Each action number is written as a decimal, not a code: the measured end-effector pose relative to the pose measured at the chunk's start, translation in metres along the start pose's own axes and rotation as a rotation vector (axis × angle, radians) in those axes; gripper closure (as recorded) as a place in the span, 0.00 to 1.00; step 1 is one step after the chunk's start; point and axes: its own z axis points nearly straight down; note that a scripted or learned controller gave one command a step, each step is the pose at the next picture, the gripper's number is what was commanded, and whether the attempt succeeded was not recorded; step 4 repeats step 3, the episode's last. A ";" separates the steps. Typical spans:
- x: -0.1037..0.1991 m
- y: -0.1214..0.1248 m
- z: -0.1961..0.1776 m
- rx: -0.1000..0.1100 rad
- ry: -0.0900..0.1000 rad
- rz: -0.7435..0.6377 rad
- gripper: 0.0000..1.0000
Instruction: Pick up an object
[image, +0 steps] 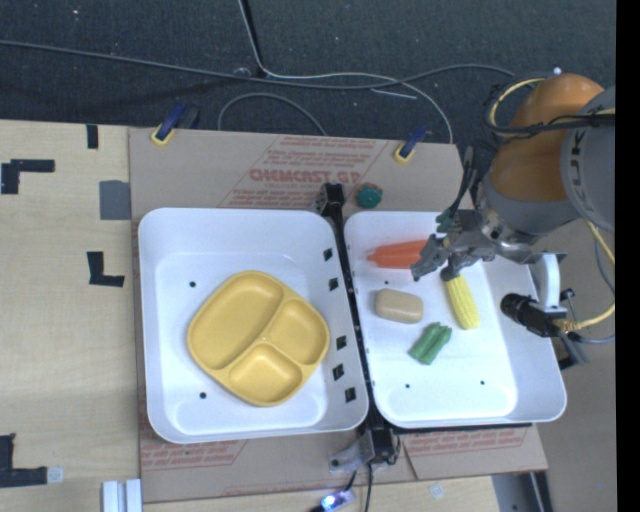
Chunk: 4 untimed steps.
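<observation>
- Gripper (447, 262) of the grey arm hangs low over the right white bin (520, 400); whether its fingers are apart or together I cannot tell.
- Just under its tip lies a yellow plastic corn cob (461, 301), and an orange toy carrot (398, 253) is just beside it, toward the left bin.
- Beige soap-like block (398, 306) and green pea pod (430, 343) lie a little further.
- Yellow divided plate (259, 337) sits well apart.
- The corn looks light, stiff and a bit slippery; I would grasp across its middle.

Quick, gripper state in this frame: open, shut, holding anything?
Gripper: cannot be told; it sits low over the right bin, between the carrot and the corn, with nothing visibly held.
</observation>
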 end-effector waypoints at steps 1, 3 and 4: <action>0.049 -0.010 -0.009 -0.001 0.000 -0.001 1.00; 0.147 -0.021 -0.014 0.000 -0.001 0.000 1.00; 0.147 -0.021 -0.014 0.000 -0.001 0.000 1.00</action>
